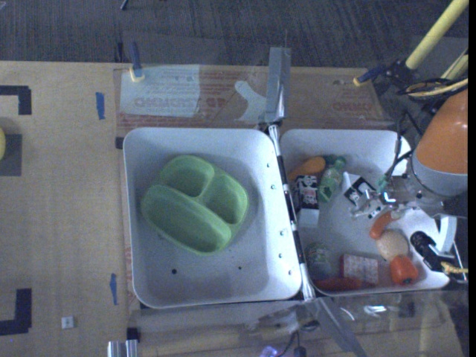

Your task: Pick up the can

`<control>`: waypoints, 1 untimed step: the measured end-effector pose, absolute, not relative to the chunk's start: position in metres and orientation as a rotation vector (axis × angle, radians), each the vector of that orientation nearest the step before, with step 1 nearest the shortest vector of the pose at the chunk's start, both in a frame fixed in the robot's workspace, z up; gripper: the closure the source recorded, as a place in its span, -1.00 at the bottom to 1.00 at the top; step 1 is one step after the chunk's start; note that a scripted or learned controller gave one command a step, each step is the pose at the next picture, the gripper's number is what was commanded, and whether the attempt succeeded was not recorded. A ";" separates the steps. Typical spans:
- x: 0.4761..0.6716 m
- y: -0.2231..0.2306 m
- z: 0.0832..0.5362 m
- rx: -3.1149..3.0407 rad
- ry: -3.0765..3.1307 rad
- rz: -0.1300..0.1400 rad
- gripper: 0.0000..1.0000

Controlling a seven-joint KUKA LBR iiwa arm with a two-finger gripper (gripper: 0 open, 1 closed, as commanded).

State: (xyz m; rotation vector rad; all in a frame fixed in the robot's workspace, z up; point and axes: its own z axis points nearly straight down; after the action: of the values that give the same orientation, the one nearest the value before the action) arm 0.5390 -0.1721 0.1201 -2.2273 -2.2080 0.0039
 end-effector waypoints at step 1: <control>0.572 -0.198 0.097 -2.496 -1.905 -0.005 -1.00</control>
State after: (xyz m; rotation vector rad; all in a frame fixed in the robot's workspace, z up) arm 0.5723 -0.1977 0.0973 -2.4962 -1.9048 -0.0051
